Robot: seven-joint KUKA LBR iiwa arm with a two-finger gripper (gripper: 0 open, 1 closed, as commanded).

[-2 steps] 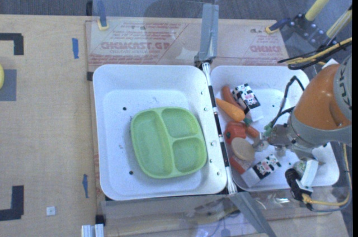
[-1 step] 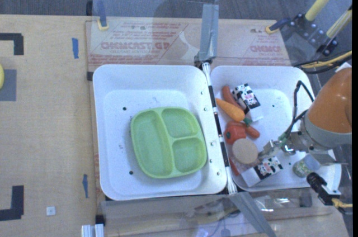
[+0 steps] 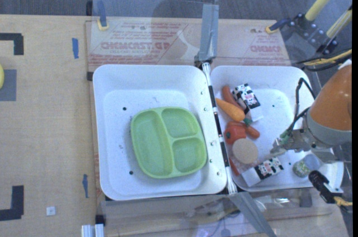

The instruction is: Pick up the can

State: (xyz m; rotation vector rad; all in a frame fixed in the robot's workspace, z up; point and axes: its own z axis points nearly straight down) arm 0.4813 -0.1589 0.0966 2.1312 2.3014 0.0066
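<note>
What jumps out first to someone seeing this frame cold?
Probably the green divided plate, alone in the left bin. Next, the clutter along the right bin's left side: orange carrots, a red tomato-like piece, two black-and-white cow-print cartons and the can, seen end-on. The arm's orange band crowds the right edge, with the gripper low over that bin, right of the can.

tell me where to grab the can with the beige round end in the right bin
Probably across the rim of the red can with the beige round end, coming down from above: its round end faces upward. The white bin's wall crowds its left, and a cow-print carton sits close beside it.
</note>
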